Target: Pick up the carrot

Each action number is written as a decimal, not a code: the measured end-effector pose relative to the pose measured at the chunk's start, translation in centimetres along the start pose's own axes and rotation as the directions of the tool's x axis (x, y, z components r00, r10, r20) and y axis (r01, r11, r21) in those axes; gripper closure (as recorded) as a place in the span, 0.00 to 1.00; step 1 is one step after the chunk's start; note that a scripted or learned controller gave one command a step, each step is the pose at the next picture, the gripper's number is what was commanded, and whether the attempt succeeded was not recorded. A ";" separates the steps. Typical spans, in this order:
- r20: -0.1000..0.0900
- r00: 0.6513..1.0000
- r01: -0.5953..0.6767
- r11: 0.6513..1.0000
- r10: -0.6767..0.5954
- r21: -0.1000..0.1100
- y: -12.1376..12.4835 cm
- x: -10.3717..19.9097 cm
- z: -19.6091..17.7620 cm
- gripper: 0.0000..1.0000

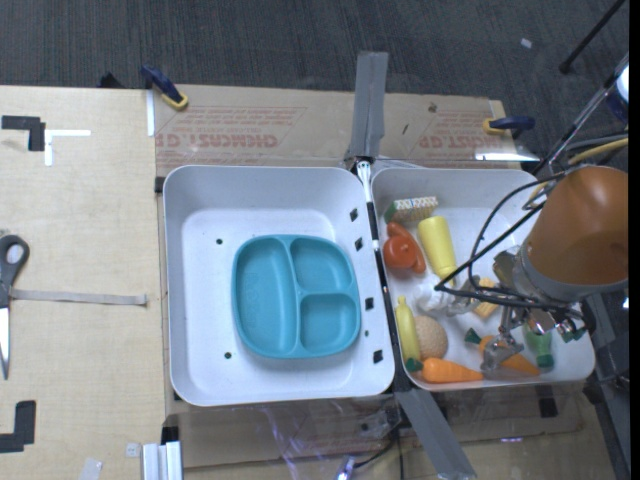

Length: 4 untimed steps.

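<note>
Crowding the carrot are a tan ball and a yellow corn cob, while the gripper hangs just beside it.

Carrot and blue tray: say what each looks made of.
Carrot: likely toy plastic, smooth, evenly orange with a slight sheen. Tray: seemingly moulded plastic, uniform teal, soft-edged compartments, satin finish with faint highlights. Neither can be confirmed from looks alone.
</note>
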State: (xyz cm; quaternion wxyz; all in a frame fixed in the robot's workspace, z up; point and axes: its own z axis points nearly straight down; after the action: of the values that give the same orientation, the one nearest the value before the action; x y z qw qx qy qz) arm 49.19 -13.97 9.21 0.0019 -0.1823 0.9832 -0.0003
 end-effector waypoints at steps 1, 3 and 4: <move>0.005 1.000 0.003 1.000 -0.003 0.003 0.0 -0.3 -1.0 1.00; 0.010 1.000 0.006 1.000 -0.006 0.005 0.0 -0.6 -2.0 1.00; 0.010 1.000 0.005 1.000 -0.005 0.005 0.0 -0.6 -2.0 0.00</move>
State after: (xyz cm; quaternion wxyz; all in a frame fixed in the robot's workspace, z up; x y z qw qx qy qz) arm 49.72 -13.79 11.17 0.0071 -0.1848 0.9827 -0.0019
